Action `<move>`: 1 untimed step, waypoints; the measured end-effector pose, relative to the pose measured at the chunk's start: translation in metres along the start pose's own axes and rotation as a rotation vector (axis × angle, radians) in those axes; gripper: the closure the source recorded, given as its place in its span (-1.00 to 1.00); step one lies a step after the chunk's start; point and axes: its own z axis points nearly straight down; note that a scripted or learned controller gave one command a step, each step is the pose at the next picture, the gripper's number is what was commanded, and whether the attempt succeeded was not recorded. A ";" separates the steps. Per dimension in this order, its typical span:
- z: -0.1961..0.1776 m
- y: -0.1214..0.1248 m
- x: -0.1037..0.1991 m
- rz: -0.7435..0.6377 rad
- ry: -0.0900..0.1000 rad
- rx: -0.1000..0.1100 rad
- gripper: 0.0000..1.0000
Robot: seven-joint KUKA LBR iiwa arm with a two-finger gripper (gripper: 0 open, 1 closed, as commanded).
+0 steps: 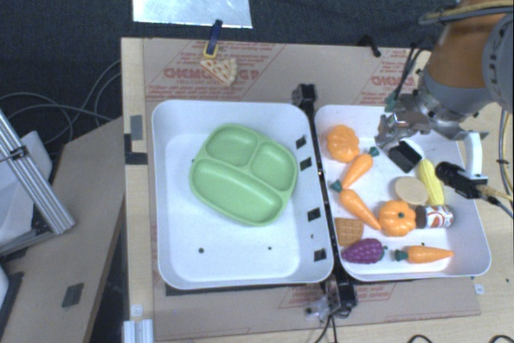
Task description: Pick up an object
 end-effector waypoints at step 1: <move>-0.012 0.015 0.042 0.000 0.001 0.000 1.00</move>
